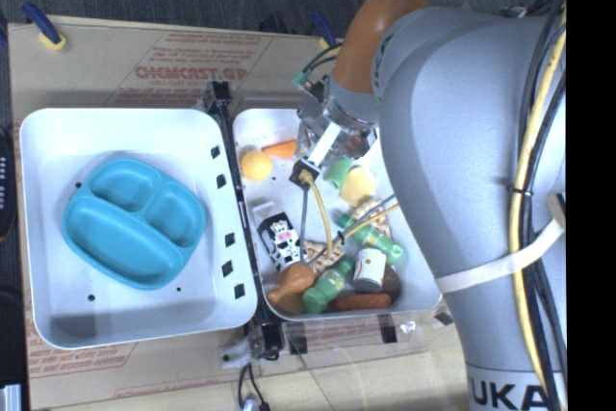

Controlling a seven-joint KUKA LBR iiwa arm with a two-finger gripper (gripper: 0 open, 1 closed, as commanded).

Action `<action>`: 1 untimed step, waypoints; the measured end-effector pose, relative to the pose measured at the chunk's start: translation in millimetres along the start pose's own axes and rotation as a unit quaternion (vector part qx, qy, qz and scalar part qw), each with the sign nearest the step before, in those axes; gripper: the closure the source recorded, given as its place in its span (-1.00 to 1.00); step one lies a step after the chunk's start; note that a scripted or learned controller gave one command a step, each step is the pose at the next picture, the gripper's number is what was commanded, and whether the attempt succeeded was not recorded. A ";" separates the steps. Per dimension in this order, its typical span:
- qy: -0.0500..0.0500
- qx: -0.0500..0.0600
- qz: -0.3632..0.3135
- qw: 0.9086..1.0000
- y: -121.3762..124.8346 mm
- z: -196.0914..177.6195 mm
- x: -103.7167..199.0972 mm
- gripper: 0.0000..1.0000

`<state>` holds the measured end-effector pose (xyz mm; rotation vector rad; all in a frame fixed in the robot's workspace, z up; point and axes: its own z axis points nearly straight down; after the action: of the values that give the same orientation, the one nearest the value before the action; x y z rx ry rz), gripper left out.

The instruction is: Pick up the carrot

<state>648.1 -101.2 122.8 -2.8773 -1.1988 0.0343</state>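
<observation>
bench layout, seen from above:
- cardboard sheet: under both bins.
- left bin: holds divided plate, lying near its middle.
- right bin: touching left bin's right wall.
- carrot: right bin, far end.
- round fruit: just left of carrot, by left wall.
- cow figure: mid-bin, nearer than fruit.
- bread roll, bottle, sausage: near end, left to right, crowded together.
</observation>
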 end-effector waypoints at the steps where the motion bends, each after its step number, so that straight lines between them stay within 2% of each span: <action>1: 0.000 0.000 -0.001 1.000 -0.2 0.3 0.1 -1.00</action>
<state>648.0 -101.0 122.5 -2.8763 -1.2003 0.0354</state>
